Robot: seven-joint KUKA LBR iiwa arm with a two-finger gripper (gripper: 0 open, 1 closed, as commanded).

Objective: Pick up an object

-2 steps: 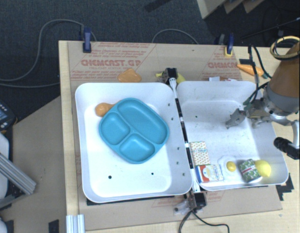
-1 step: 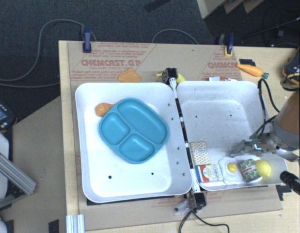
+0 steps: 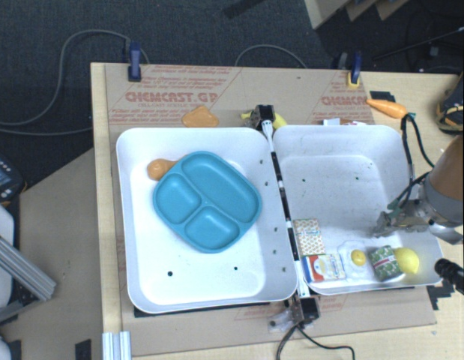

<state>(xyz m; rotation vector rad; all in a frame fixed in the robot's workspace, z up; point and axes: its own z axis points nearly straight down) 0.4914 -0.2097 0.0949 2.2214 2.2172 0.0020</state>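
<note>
Gripper [image 3: 393, 220] lowered at the right edge of the right bin [image 3: 329, 163], above a cluster of small objects.

Whether the fingers are open or closed cannot be told, and nothing is seen between them. Candidate objects are gathered along the right bin's near edge: a yellow lemon-like fruit [image 3: 408, 260] touching a green packet [image 3: 383, 262] just below the gripper, a small yellow piece [image 3: 357, 258], a red-and-white packet [image 3: 324, 267] and a patterned card [image 3: 308, 236] nearer the divider. The left bin [image 3: 142, 261] is taken up by a blue divided tray [image 3: 207, 201] with an orange item [image 3: 160, 169] beside it. The grasp is probably best centred on one isolated object, with the descent kept vertical so that neighbours are not pushed against the bin wall.
</note>
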